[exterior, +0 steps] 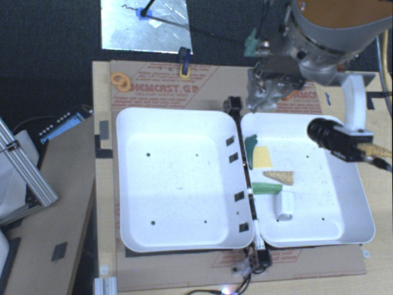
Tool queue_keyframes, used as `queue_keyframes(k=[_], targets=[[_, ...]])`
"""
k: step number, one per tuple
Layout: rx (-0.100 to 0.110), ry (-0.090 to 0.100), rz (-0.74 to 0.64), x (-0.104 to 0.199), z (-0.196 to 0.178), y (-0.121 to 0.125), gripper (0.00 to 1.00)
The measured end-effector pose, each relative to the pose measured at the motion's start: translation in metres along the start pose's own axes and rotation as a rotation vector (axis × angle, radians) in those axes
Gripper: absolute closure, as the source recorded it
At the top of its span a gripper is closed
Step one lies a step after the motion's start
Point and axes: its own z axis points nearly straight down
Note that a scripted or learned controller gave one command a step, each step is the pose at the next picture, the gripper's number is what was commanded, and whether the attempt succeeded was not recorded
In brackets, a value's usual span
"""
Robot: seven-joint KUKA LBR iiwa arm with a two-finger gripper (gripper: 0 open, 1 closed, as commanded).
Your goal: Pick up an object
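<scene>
The right bin [344,220] holds several small objects near its left wall: a yellow square piece [262,157], a dark green piece [250,147] beside it, a tan wedge [280,177], a green cylinder [266,189] and a white block [284,205]. My gripper [265,96] hangs above the bin's far left corner, raised well over the objects, with nothing seen between its fingers. The arm's large grey and orange body [334,17] fills the upper right.
The left bin [178,177] lies beside the right one, joined by a black hinge strip [242,171]. A black cylindrical fixture [334,139] juts over the right bin's far right side. A yellow clamp [184,63] and an orange ring [120,81] lie on the cardboard behind.
</scene>
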Motion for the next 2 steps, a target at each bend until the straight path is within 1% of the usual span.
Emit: queue_keyframes(k=[2], targets=[[0.000, 0.000, 0.000, 0.0133, 0.0000, 0.0002, 1.00]])
